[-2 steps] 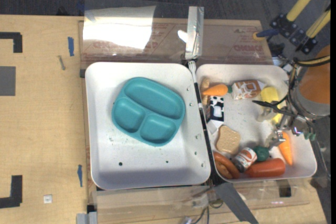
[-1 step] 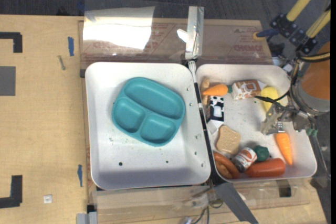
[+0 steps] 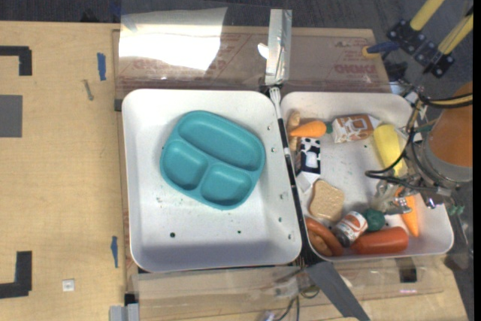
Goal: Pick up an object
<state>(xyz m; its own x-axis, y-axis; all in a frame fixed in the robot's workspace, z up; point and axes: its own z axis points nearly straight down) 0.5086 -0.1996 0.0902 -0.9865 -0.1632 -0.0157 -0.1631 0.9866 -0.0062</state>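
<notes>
Fingers [image 3: 392,195] hang low over the right bin [image 3: 353,162], but I cannot tell if they are apart. Just beside them lie a red sausage [image 3: 385,240] and a yellow banana [image 3: 388,145].

I have one camera, fixed above the tabletop [image 3: 52,162] and looking down at a slant. Its far edge takes in dark floor beyond the tabletop; its near edge cuts across the front of the two bins. The left bin [image 3: 143,237] sits near the middle of my picture, fully in frame, and the right bin [image 3: 443,237] runs close to the right side. The arm [image 3: 455,139] comes in from that right side, cropped by the frame. I sit far enough back to see both bins whole, near enough to tell apart the small things inside them.
</notes>
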